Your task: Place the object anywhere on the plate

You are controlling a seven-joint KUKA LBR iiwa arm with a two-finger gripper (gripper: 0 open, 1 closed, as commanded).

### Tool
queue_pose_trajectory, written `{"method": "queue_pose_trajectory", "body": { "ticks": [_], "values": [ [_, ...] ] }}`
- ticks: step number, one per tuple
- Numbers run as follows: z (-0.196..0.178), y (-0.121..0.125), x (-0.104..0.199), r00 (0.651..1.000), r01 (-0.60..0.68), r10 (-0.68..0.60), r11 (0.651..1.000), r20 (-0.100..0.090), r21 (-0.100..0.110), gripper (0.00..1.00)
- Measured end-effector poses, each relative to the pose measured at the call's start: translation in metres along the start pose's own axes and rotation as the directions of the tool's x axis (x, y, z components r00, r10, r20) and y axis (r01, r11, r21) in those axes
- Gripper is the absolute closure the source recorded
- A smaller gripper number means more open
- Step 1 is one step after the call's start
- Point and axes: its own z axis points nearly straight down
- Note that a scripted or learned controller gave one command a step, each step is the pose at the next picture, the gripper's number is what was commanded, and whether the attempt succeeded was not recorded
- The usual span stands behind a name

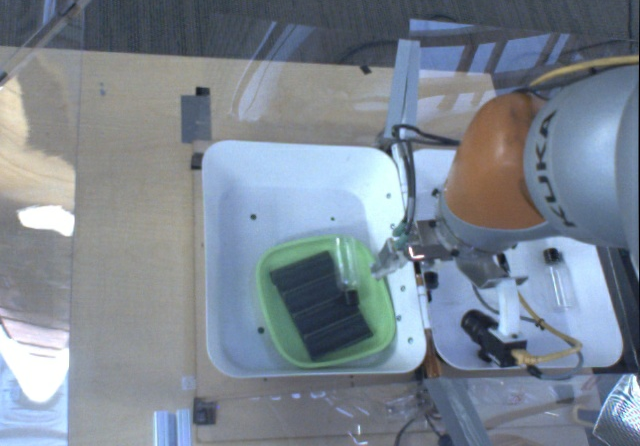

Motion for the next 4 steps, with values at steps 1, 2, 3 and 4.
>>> {"method": "queue_pose_trajectory", "body": {
  "ticks": [1,2,3,4],
  "values": [
    [0.001,0.04,0.048,1.0,0.01,-0.01,1.0,0.0,0.001,0.0],
    [0.001,0.056,0.047,1.0,0.019,-0.019,1.0,0.0,0.001,0.0],
    [0.009,0.075,0.082,0.999,0.034,-0.034,0.999,0.0,0.002,0.0],
    [-0.036,0.088,0.125,1.0,0.026,-0.026,1.0,-0.001,0.001,0.0]
  ]
}}
